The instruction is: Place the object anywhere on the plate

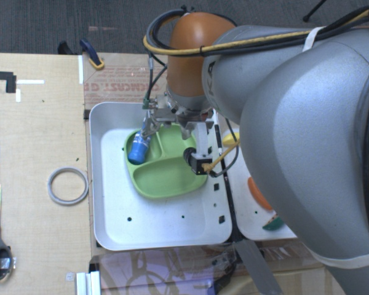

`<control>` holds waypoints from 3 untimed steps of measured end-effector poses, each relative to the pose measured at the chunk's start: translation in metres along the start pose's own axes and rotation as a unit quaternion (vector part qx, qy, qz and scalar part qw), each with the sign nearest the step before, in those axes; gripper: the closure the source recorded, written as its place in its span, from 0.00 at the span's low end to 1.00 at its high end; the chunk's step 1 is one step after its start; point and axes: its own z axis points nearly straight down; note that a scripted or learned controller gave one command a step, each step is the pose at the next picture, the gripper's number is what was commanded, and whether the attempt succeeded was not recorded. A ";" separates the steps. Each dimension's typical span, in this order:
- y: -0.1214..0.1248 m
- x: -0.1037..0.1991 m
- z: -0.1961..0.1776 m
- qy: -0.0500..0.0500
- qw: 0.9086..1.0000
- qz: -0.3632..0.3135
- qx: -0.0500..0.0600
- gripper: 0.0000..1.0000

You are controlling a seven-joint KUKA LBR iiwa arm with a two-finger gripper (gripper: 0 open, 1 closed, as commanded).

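The grey arm [307, 134] with its orange band [194, 39] filled the right of the view and hid most of the right bin [249, 223], where only an orange thing [257, 192] and a green-edged scrap [272, 224] peeked out. In the left bin [154, 229] sat a green divided plate [166, 180], and a blue bottle-like object [138, 149] lay tilted at the plate's left rim. The gripper [150, 126] hung just above that object, touching or nearly touching its top; I could not tell how its fingers were set.
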 end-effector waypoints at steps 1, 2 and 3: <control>-0.041 -0.012 -0.160 0.000 1.000 0.000 -0.001 0.00; -0.041 -0.012 -0.160 -0.001 1.000 0.000 0.000 0.00; -0.041 -0.012 -0.160 -0.001 1.000 0.000 0.000 0.00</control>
